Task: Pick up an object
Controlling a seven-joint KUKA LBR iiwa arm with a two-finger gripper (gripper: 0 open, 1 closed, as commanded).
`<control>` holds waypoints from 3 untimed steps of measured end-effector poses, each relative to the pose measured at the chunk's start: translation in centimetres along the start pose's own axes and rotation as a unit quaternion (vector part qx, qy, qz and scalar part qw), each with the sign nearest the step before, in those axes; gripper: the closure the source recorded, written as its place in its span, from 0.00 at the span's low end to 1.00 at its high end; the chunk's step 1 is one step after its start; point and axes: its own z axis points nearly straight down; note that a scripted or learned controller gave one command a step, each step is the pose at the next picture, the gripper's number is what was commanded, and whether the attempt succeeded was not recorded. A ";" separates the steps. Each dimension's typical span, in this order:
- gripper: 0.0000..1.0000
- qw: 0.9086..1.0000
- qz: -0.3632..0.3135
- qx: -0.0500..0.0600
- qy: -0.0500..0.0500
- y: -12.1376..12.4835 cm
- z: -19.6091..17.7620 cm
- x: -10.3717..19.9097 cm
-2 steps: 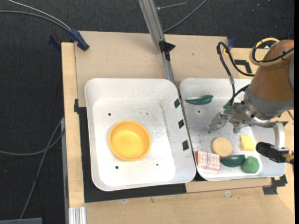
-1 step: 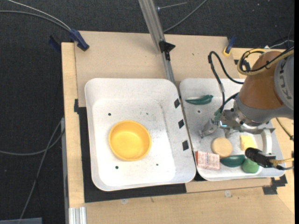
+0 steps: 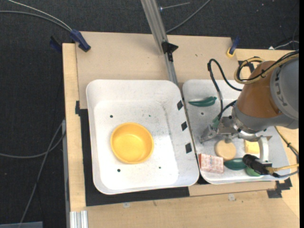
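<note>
My hand (image 3: 214, 129), grip state I cannot tell, hovers at ten o'clock of the tan disc (image 3: 225, 150); it looks light, stiff, best gripped across the rim.

My arm (image 3: 285, 96) is showing a smooth grey shell at the right, and a broad orange band (image 3: 256, 101) is wrapping the rounded wrist. A black cable (image 3: 216, 80) is looping off it. Below, my gripper (image 3: 223, 129) is showing as grey metal parts with a small green spot.
</note>
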 end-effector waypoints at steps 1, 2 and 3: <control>1.00 1.000 0.001 -0.009 -0.002 0.4 -1.7 -0.1; 1.00 1.000 -0.002 -0.003 -0.001 1.4 -7.4 0.5; 1.00 1.000 -0.002 -0.006 -0.001 1.6 -12.6 0.5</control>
